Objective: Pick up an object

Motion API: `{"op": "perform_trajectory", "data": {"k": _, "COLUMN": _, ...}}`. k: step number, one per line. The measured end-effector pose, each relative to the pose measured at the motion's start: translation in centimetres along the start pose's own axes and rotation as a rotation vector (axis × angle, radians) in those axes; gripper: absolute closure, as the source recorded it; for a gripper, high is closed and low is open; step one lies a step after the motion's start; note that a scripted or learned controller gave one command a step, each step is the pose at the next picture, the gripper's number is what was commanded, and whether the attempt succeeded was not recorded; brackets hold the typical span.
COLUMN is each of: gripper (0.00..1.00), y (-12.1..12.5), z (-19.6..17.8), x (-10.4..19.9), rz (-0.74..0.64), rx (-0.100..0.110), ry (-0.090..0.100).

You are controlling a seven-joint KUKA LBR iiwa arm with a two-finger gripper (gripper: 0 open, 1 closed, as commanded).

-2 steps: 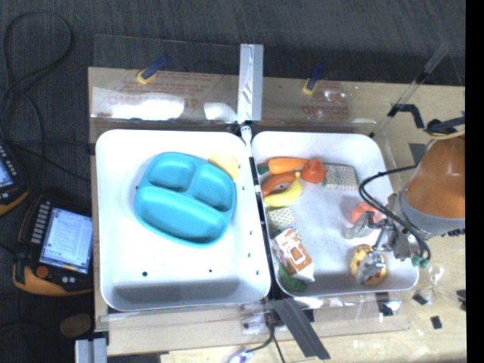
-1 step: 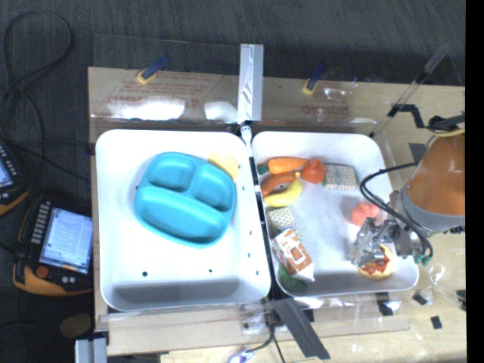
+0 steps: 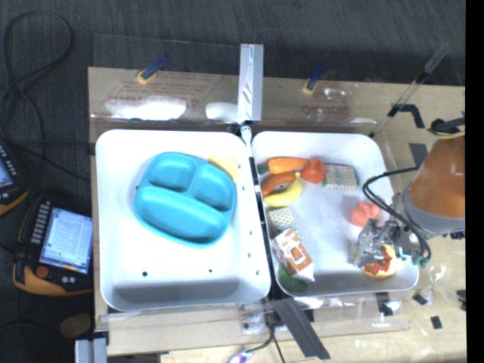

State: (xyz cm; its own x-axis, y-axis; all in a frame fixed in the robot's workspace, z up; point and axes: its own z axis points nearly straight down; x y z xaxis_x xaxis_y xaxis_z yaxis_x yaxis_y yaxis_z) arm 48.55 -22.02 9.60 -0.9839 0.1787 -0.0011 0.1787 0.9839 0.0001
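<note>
Bins sit side by side on my bench (image 3: 106, 82), the left bin (image 3: 113, 203) at nine o'clock of the view's centre and the right bin (image 3: 378, 153) at three o'clock.

The left bin holds a blue divided tray (image 3: 185, 197), lying upside-up with its compartments facing the camera. A yellow piece (image 3: 224, 163) peeks out at the tray's two o'clock edge, touching it, against the wall between the bins.

The right bin is more crowded. At its eleven o'clock corner an orange carrot-like toy (image 3: 286, 165) lies just above a yellow banana-like toy (image 3: 284, 191), with a red-orange piece (image 3: 314, 171) beside them and a grey mesh pad (image 3: 340, 175) further toward one o'clock. A second patterned pad (image 3: 281, 218) lies below the banana. At seven o'clock a small orange-and-white carton (image 3: 292, 254) leans on something green. A pink lump (image 3: 364, 213) rests toward three o'clock.

My gripper (image 3: 372, 249) is down in the right bin's five o'clock corner, directly over a small red, yellow and white object (image 3: 380, 265) that lies against the bin's near wall. That object looks round and multicoloured, partly hidden by my gripper's metal. I cannot tell how wide my gripper is open, nor whether it has hold of anything.
</note>
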Motion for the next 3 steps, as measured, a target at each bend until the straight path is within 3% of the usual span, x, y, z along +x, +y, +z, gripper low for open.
{"op": "perform_trajectory", "data": {"k": 1, "gripper": 1.0, "y": 0.4, "z": -2.5, "x": 0.1, "rz": 0.187, "rx": 0.001, "ry": -0.001}}
{"op": "perform_trajectory", "data": {"k": 2, "gripper": 1.0, "y": 5.9, "z": 0.4, "x": 0.8, "rz": 0.361, "rx": 0.002, "ry": -0.014}}
{"op": "perform_trajectory", "data": {"k": 3, "gripper": 1.0, "y": 1.9, "z": 0.4, "x": -0.2, "rz": 0.482, "rx": -0.007, "ry": -0.013}}
